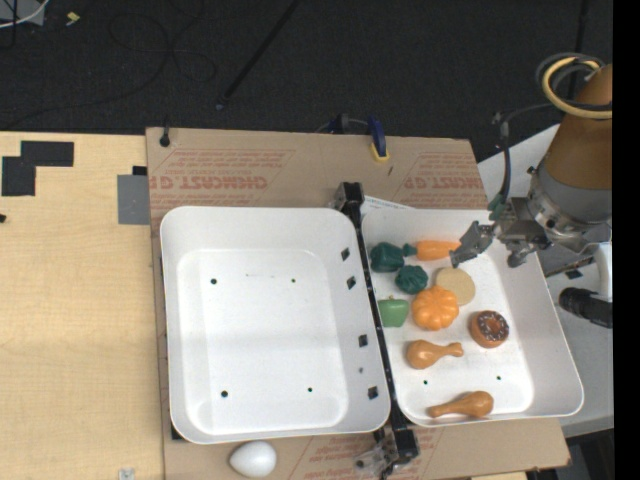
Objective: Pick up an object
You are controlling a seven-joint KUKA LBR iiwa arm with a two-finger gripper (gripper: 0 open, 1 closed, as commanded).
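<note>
The arm (578,158) enters from the right edge of the camera view, its orange band sitting above a grey wrist that hangs over the far right corner of the right bin (560,368). The gripper (492,245) extends leftward from the wrist at a slant. One dark metal finger (468,247) reaches toward the bin's contents and a second shows nearer the wrist; the two stand apart with nothing between them. The leftward fingertip lies just beside the right end of the carrot (437,250) and just above the cream disc (456,286).

The right bin is a shallow white plastic tray with rounded corners. It holds a cluster of small, smooth toy foods:
- Carrot: orange, tapered, lying roughly level near the far wall.
- Two broccoli pieces (387,258), dark green, knobbly, one just beside the other (411,279).
- Pumpkin (435,309): orange, ribbed, round, touching the cream disc, which is flat and pale.
- Green piece (393,312): light green, blocky, against the left wall beside the pumpkin.
- Donut (490,328): brown ring with speckled topping, apart from the pumpkin.
- Two drumsticks, tan-orange, bulbous at one end: one (433,352) below the pumpkin, the other (462,405) near the bin's near wall.

The left bin (190,268) is the same white plastic, marked with small dark dots. Both bins rest on printed brown cardboard (270,168) laid on a pale wood-grain bench (70,318). A white egg (252,459) lies on the cardboard just outside the left bin's near wall.
</note>
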